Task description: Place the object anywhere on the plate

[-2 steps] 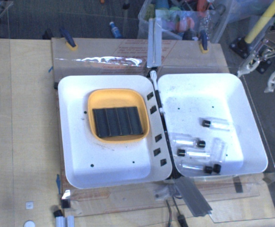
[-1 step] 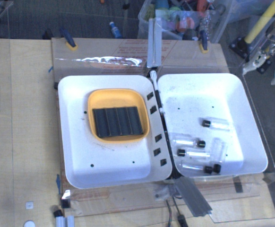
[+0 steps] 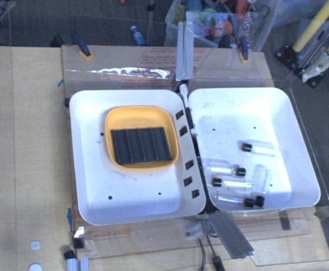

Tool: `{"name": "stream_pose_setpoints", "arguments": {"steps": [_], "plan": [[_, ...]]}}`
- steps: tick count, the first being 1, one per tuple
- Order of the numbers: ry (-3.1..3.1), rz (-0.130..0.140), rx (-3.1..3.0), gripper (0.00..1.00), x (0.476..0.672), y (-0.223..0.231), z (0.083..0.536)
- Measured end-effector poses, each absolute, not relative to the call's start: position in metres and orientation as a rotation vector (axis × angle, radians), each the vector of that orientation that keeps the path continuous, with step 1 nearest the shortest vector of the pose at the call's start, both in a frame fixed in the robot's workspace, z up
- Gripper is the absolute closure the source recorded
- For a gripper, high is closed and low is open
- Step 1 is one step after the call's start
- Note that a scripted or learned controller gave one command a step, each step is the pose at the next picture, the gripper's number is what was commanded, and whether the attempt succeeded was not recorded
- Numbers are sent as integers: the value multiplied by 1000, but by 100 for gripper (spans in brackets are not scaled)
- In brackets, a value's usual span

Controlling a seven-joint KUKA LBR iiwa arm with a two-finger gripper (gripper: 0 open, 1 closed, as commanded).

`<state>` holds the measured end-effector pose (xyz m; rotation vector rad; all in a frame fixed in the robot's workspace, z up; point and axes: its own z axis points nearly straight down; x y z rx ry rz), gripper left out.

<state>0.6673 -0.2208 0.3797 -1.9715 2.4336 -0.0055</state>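
A yellow square plate (image 3: 113, 118) sits in the left white bin (image 3: 85, 151), with a dark ribbed rectangular insert (image 3: 141, 145) lying on it. In the right white bin (image 3: 277, 112) lie several clear plastic vials with black caps: one (image 3: 256, 147) toward the middle right, one (image 3: 225, 169) near the bin's centre, one (image 3: 225, 182) just below it, one (image 3: 259, 176) standing at a slant, and more (image 3: 241, 200) along the front wall.
A grey divider with black clips (image 3: 187, 145) runs between the two bins. A clear tub of colourful items (image 3: 221, 10) stands behind the bins. A grey flat piece (image 3: 230, 235) lies at the bench front, and small items (image 3: 74, 253) sit at the lower left.
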Motion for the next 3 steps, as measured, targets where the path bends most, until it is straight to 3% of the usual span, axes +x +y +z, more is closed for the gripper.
{"name": "stream_pose_setpoints", "arguments": {"steps": [1, 2, 3], "plan": [[2173, 4, -2262, 0, 668, -220, 302], [1895, -3, -2496, 0, 666, -220, 325], [1261, 8, -2874, 0, 668, -213, 279]]}}
